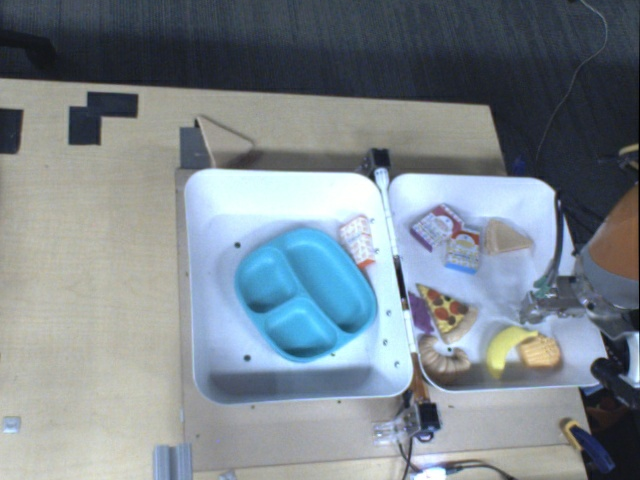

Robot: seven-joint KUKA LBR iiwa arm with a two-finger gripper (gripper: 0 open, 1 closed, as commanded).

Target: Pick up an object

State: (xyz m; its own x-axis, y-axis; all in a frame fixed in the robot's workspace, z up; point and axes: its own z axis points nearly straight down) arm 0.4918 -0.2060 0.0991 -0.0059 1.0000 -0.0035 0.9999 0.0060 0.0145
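Hovering over the right bin's (440, 193) far right side, my gripper (545, 303) sits just above the banana (508, 346) and waffle (541, 352); whether it is apart or together, I cannot tell. Also in that bin: pizza slice (445, 311), doughnut (445, 360), two small cartons (436, 227), wedge (506, 237). Left bin (215, 268): blue divided plate (303, 294), small packet (357, 238).

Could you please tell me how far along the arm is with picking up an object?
Nothing looks picked yet: the yellow toy banana, the pizza slice toy and the brown doughnut toy all lie in the right white bin. In hand: the end effector sits at that bin's right side, above the banana. Left: grasping and lifting something.
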